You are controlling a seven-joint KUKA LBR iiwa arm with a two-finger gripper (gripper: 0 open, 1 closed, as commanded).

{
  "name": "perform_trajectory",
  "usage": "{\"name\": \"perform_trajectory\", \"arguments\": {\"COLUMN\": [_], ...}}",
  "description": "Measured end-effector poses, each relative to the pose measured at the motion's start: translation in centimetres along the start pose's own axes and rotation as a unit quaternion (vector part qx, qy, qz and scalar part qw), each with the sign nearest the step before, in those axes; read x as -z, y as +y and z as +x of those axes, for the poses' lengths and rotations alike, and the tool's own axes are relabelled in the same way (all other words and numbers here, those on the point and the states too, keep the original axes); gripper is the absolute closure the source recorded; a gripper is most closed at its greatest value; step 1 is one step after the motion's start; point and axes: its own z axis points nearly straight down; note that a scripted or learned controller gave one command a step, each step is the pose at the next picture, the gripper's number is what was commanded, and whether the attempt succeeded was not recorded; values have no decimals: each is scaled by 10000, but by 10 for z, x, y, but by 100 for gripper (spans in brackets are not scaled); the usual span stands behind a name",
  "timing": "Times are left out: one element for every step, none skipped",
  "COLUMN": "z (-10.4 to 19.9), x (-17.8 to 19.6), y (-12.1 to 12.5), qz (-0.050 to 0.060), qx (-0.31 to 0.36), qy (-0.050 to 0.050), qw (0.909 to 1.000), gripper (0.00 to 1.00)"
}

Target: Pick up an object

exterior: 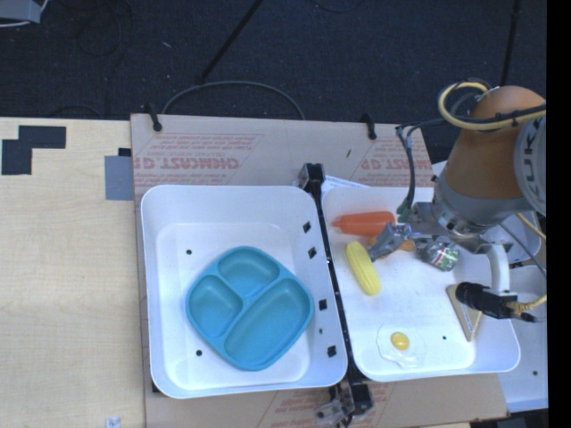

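carrot (361,223), orange, tapered, beside claw (390,240)

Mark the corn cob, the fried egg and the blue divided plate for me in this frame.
corn cob (363,267), camera view, middle of the yellow cob.
fried egg (399,341), camera view, on the yolk.
blue divided plate (249,308), camera view, ridge between its compartments.

- The grey arm (500,163) enters from three o'clock, its orange band uppermost.
- Its wrist slants toward nine o'clock.
- The gripper (389,240) sits low, fingertips pointing toward eight o'clock.
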Motion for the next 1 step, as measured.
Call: {"name": "perform_trajectory", "arguments": {"z": [0], "x": [6], "y": [3], "qz": [-62], "qx": [8], "qy": [-5], "qw": [10000], "gripper": [0]}}
